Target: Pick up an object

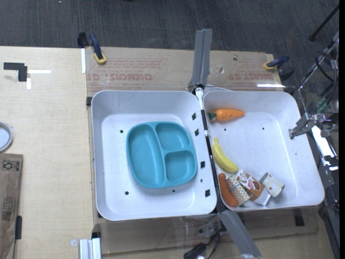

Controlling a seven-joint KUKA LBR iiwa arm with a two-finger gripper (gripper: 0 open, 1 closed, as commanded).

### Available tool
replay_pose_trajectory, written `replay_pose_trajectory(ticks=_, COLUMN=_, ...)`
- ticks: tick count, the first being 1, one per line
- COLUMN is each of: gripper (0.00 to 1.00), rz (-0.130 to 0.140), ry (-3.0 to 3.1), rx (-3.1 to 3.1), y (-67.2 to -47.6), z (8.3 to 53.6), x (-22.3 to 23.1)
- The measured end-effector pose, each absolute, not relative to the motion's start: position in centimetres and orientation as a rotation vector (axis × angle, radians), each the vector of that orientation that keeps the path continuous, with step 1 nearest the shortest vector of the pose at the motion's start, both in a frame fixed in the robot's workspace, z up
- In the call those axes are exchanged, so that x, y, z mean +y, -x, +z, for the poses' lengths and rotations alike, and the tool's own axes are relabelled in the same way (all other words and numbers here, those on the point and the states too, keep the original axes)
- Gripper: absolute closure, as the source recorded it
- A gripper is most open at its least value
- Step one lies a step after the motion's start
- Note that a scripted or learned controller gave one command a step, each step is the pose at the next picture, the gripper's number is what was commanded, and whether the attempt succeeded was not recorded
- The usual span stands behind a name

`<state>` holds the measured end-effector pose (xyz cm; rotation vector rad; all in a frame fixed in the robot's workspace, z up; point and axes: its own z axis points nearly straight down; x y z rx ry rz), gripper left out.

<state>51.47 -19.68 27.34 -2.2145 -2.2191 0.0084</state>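
Nothing picked yet: the plastic orange carrot (227, 114), yellow banana (223, 157) and small cartons (253, 187) lie in the right white bin (291, 144); can't tell the hand's state

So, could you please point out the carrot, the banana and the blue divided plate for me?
carrot (229, 114), camera view, middle of its orange body.
banana (222, 158), camera view, middle of its yellow curve.
blue divided plate (141, 151), camera view, floor of its large left compartment.
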Motion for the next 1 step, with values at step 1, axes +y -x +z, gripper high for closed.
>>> replay_pose_trajectory(ticks=1, gripper=0.00, rz=0.009, ry=2.259, rx=-2.173, y=-47.71, z=15.45, x=-15.55)
